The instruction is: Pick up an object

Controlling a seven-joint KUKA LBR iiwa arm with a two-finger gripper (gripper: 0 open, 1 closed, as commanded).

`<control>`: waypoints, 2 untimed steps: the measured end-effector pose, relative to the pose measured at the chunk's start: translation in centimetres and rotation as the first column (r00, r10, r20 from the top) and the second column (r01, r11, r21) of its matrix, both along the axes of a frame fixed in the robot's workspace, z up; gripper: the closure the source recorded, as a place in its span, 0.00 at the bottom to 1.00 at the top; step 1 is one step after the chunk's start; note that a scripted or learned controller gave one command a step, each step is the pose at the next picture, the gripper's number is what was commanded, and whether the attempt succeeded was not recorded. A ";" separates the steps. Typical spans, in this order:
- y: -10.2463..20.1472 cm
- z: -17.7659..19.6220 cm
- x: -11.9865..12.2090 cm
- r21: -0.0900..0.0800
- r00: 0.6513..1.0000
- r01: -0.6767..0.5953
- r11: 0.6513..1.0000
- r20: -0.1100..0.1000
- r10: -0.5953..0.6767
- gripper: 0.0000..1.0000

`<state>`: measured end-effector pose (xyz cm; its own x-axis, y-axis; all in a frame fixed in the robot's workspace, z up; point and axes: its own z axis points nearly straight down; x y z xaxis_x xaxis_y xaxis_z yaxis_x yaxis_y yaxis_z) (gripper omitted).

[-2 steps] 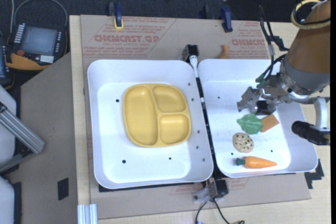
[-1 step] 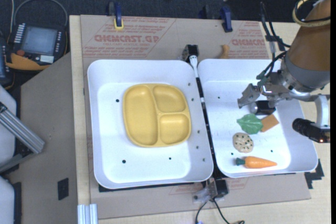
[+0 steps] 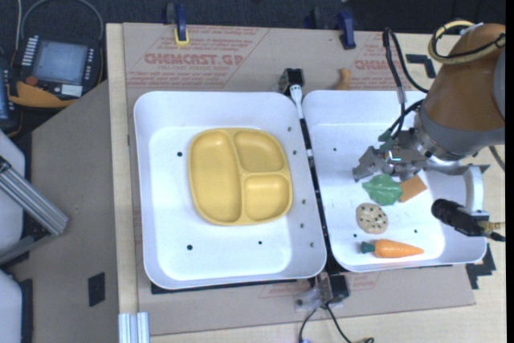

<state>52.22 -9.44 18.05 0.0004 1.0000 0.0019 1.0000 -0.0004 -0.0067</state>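
My gripper [image 3: 384,165] hangs low over the right bin [image 3: 337,124], its grey fingers pointing left and down. Directly beneath it lies a green leafy piece [image 3: 382,189], with an orange-brown block [image 3: 413,189] touching its right side. A round speckled cookie [image 3: 371,217] sits just in front of the green piece. An orange carrot with a green top [image 3: 393,249] lies near the bin's front wall. Nothing shows between the fingers.
The left bin [image 3: 161,173] holds a yellow divided plate [image 3: 239,174] in its middle. A black ridge where the two bins meet [image 3: 309,165] runs front to back. The arm's orange band [image 3: 470,88] stands over the right bin's right side.
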 end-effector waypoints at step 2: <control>0.2 -9.6 -0.2 -0.001 1.000 0.000 1.000 0.003 0.000 0.00</control>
